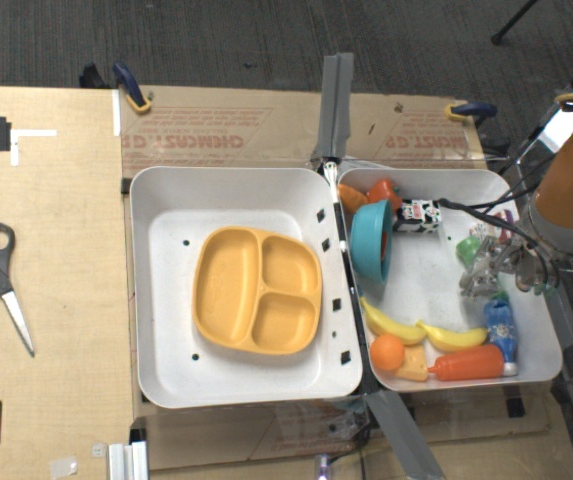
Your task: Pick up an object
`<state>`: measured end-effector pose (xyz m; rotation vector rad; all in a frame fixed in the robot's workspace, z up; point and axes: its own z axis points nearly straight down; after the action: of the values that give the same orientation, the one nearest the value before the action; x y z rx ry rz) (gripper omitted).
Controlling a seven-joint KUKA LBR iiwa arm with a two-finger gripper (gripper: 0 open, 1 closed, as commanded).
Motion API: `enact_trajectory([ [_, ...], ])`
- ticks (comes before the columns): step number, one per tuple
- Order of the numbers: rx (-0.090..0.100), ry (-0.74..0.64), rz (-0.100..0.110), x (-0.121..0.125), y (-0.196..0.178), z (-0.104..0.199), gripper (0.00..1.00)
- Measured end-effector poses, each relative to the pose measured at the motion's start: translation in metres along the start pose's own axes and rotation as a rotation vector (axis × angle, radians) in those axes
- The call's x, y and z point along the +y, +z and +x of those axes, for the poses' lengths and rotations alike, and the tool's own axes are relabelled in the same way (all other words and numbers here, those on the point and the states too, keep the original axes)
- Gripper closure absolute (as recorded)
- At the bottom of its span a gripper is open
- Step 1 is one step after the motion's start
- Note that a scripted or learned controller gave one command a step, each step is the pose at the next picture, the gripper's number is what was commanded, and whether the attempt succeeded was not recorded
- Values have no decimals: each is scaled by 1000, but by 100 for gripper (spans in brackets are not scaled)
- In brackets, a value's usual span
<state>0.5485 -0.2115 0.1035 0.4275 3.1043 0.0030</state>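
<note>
Approach step: pincer (481, 273) low in right bin (444, 376), beside green object (469, 249) (opening width impossible to tell). Candidate blue bottle (501, 330) just below it. Next: descend squarely, then close on one item.

Setting, as I logged it from my remote station: a robotics lab or workshop. Evidence: a plywood bench (46, 298) with black tape marks; a cardboard sheet (226, 133) held down by blue clamps (131, 86); two white bins (156, 298) side by side, one with a yellow divided plate (258, 290), the other with toy food such as a banana (421, 330) and an orange (387, 351); scissors (4, 278) lay on the bench; dark carpet (216, 18) behind; loose cables (486, 208) ran to the arm (571, 183).
</note>
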Motion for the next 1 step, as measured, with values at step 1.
enact_trajectory([
  [1,0,0,0,0,0,0,0],
])
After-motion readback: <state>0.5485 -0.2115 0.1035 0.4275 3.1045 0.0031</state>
